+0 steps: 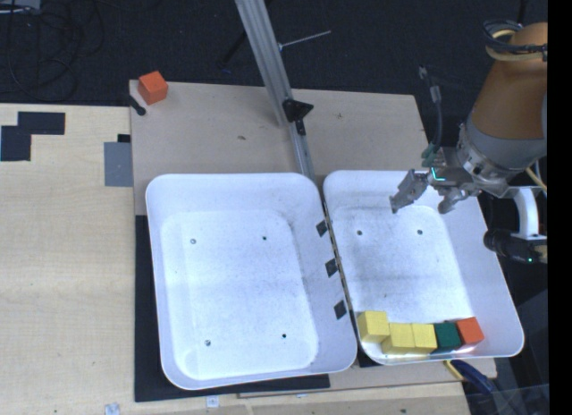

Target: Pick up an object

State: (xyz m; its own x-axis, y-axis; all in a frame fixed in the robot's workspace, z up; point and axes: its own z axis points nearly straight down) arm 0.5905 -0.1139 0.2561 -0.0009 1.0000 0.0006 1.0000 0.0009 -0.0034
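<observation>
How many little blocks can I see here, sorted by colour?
Yellow blocks: 3, in the right bin
Green block: 1, same row
Orange blocks: 2, one in the row, one on the bench
Total: 6

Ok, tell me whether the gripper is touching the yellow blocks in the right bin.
Apart. The camera view shows the gripper over the bin's far end, while the yellow blocks lie along the near wall, bare bin floor between them.

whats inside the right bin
In the right bin, a row of blocks along the near edge: yellow blocks, a green block, an orange block. Anything beneath them is covered.
</observation>
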